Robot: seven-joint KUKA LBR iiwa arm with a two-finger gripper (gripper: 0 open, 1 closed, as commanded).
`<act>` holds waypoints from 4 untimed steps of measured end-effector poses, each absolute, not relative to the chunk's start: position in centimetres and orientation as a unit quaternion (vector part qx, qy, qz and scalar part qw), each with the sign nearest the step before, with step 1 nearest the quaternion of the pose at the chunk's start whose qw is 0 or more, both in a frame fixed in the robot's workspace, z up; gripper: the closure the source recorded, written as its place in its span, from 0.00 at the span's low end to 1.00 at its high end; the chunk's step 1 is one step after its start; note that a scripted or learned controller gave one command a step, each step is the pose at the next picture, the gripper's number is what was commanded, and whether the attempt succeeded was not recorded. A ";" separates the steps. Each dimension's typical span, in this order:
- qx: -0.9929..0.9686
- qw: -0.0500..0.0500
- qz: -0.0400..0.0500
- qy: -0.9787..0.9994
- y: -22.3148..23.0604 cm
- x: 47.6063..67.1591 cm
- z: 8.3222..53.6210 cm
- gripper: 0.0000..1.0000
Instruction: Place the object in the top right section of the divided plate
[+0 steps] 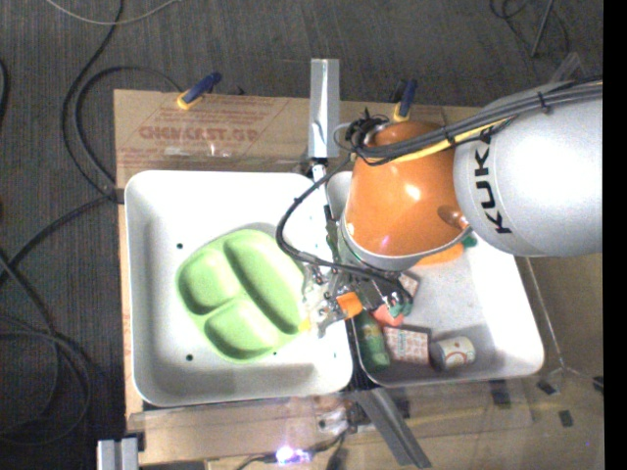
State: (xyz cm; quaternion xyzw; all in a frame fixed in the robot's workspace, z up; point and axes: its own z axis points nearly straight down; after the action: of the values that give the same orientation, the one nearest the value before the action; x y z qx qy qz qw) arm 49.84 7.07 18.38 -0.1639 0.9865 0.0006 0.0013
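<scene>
A green divided plate point(240, 294) lies tilted in the left white bin point(157, 223), with three sections. My gripper point(326, 300) hangs below the orange band of the arm point(402, 199), just off the plate's right rim and over the wall between the two bins. A small orange and yellow object point(343, 306) sits right at the gripper's tip. The wrist and cables hide whether the object is held. The plate's sections hold nothing that I can see.
The right bin point(509, 311) holds a green bottle point(372, 343), a small printed box point(406, 343) and a white cylinder point(454, 352) along its front. The big grey arm covers most of that bin. Blue clamps point(199, 88) sit at the bench's back edge.
</scene>
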 end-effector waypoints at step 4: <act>-0.467 0.002 0.002 0.884 12.1 49.1 27.1 1.00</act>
State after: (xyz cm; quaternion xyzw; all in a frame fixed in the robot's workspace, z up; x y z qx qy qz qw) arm 49.13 12.08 27.11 -0.4675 0.8840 0.0017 0.0022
